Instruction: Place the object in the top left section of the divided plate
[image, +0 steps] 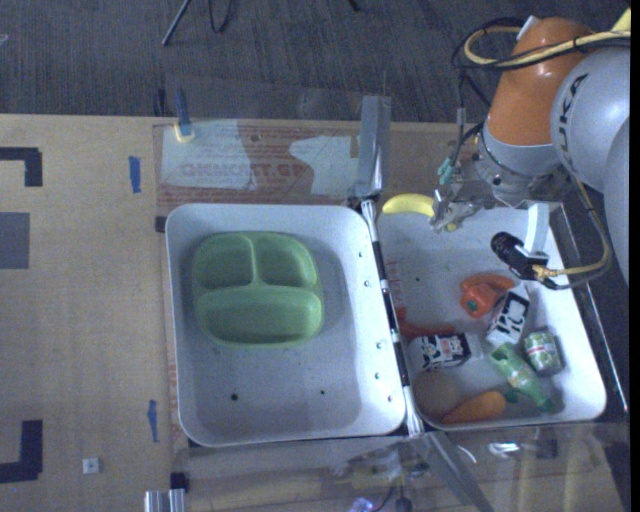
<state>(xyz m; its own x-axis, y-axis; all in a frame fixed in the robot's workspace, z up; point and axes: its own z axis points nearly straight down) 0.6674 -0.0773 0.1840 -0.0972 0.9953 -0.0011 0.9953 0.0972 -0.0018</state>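
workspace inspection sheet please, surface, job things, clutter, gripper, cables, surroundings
surface: wooden bench bearing two shallow white bins, left bin and right bin.
job's things: green divided plastic plate in the left bin, nothing lying in its sections.
clutter: right bin holds a yellow banana, orange carrot, small black-and-white carton, green bottle, small green can.
grippers: gripper hangs over the right bin's far edge beside the banana.
cables: yellow cable along the arm.
surroundings: blue tape marks on the bench.

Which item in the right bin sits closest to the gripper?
The yellow banana, at the bin's top-left corner, just left of the gripper. The other items lie lower in the bin.
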